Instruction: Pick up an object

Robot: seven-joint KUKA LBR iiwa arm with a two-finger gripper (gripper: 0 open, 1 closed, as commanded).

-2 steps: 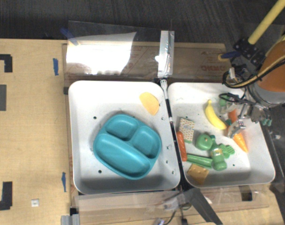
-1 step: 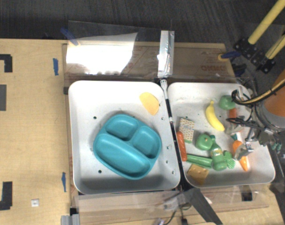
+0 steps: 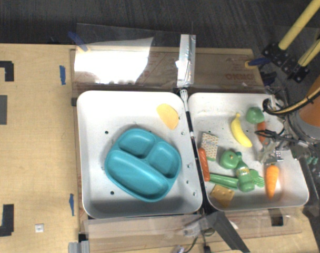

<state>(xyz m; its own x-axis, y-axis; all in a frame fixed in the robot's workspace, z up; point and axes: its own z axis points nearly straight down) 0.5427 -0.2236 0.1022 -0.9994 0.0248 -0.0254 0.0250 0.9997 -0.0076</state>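
One carrot (image 3: 272,179) lies just below my jaws (image 3: 273,153), long axis near-vertical in view; jaw spread: cannot tell.

Smooth, glossy white on both bins (image 3: 91,157), glare catching the left one. The teal divided plate (image 3: 143,163) looks like matt plastic. At three o'clock, the banana (image 3: 240,132), carrot (image 3: 271,180) and green pepper (image 3: 230,158) shine like moulded plastic. The bench top (image 3: 28,141) at nine o'clock reads as matt wood-fibre board. Clear glossy sheeting (image 3: 118,59) gleams at twelve.
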